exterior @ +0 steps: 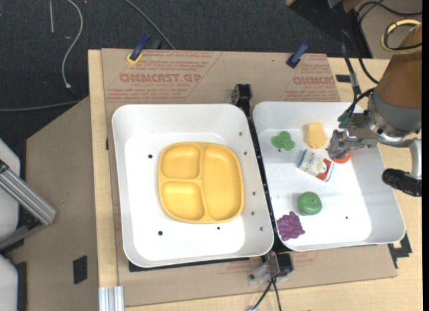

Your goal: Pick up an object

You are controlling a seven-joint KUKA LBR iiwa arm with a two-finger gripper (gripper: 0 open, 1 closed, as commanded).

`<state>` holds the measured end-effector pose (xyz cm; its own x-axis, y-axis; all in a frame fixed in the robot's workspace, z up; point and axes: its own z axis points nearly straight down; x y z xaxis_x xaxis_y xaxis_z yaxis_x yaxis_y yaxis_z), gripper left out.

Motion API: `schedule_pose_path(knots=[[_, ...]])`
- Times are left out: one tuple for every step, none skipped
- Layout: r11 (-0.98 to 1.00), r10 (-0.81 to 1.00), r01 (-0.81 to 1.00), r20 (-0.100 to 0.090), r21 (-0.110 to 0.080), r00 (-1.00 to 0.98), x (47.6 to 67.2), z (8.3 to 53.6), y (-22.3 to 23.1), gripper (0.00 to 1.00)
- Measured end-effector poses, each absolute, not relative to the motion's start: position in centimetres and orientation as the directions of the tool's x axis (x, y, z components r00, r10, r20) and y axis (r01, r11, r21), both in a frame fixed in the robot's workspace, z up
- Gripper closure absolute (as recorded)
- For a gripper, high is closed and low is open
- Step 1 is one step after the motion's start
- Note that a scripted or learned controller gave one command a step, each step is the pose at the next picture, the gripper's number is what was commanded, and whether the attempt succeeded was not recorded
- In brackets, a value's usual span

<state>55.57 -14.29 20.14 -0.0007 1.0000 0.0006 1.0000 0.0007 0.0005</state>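
Camera view: we are seeing the arm [402, 88] reaching into the right bin [375, 222], gripper [338, 147] lowered beside the carton [315, 164]; its grasp we cannot tell.

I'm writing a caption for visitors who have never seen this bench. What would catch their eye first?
First, the big yellow three-compartment plastic plate, alone in the left shallow white bin. Then the grey, orange-banded arm's pincer over the right white bin, among small toy foods: a purple grape bunch, a green apple and a small white carton.
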Motion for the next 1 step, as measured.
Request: schedule_pose_path(knots=[[0.005,1.0,1.0,0.003,-0.002,-0.005,55.96,20.1,-9.67,1.0]])
